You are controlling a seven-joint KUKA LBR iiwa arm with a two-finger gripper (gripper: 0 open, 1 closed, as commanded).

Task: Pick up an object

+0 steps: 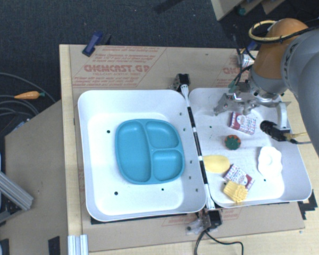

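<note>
Right now the grey arm (pixel 305 57) reaches in over the far edge of the right bin (pixel 304 187), its orange band (pixel 271 49) bent above the wrist. The gripper (pixel 235 107) hangs low at the far end of that bin. Its fingers (pixel 219 109) look spread apart with nothing caught between them.

Just beside the fingertips, on the near side, lies a red-and-white packet (pixel 243 123), flat on the bin floor. It looks apart from the fingers, though the gap is too fine to be sure of. A small green ball (pixel 233 142) with a red top sits near it, toward the middle of the bin. A white lump (pixel 269 161) rests by the bin's right edge, and a yellow oval (pixel 217 163) lies against the left edge, next to the divider between the bins. Toward the near edge a smaller packet (pixel 239 175) touches a yellow waffle-like block (pixel 235 191).

The left bin (pixel 95 195) carries a blue divided plate (pixel 149 150) at its centre, well apart from all this. Both bins sit on the table (pixel 127 65), a pale sheet with red lettering, and a small blue object (pixel 93 44) lies at the table's far left corner.
</note>
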